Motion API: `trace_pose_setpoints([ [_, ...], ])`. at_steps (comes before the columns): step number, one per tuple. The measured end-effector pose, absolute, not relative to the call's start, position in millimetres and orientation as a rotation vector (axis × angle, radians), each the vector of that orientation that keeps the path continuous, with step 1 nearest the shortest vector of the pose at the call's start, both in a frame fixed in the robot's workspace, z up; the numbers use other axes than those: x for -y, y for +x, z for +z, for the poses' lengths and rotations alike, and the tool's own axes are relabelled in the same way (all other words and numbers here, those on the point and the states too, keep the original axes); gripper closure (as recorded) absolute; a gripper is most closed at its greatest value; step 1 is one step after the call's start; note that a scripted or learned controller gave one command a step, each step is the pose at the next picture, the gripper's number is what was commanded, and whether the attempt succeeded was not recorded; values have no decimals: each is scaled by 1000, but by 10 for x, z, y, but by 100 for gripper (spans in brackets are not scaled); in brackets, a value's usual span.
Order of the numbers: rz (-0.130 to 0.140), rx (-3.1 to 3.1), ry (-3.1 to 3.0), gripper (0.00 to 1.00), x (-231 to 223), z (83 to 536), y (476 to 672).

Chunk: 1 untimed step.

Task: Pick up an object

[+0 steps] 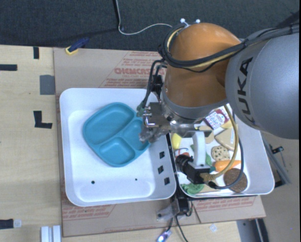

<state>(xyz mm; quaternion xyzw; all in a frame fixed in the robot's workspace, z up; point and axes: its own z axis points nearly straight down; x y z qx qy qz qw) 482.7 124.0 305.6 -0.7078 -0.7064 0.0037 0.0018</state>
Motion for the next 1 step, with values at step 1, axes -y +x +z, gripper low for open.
trace_pose_setpoints([
  [1, -16, 2232, -2215, 100, -1745, 4127, 4838],
])
